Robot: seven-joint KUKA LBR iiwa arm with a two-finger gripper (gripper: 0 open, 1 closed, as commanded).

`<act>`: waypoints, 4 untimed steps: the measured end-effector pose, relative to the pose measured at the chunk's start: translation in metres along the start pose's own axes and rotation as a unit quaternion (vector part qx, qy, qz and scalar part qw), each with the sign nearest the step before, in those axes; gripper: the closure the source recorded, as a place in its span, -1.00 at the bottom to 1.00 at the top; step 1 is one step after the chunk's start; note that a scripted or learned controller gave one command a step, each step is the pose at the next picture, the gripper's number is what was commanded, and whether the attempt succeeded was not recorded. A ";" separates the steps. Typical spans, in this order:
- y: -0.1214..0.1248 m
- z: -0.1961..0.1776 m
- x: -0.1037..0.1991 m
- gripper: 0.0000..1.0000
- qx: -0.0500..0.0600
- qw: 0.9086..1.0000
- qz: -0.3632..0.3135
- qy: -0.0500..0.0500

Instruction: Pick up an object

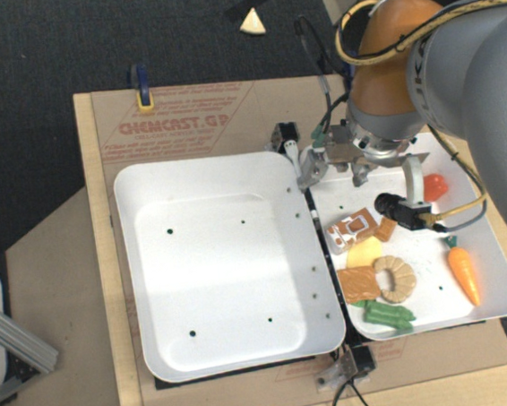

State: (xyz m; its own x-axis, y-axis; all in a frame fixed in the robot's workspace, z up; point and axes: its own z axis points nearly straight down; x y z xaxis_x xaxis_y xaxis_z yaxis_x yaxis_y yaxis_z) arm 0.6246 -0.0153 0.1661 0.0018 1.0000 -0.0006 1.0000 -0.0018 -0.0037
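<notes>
gripper hangs over the upper end of the right bin, close to the wall it shares with the left bin; whether it is spread or pressed together cannot be told from this angle. below it on that bin's floor lie a brown-and-white box, a yellow block, a tan ring, a green piece, a carrot and a red ball.
</notes>
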 end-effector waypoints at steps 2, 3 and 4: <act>0.044 -0.088 0.029 -1.00 -0.009 1.000 -0.005 0.001; 0.042 -0.092 0.024 1.00 -0.004 1.000 -0.002 0.000; 0.042 -0.112 0.038 1.00 -0.005 1.000 -0.002 0.000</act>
State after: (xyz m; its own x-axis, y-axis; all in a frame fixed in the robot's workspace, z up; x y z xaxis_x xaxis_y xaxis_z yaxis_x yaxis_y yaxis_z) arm 0.6671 0.0231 0.2779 -0.0020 1.0000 0.0001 1.0000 0.0020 0.0054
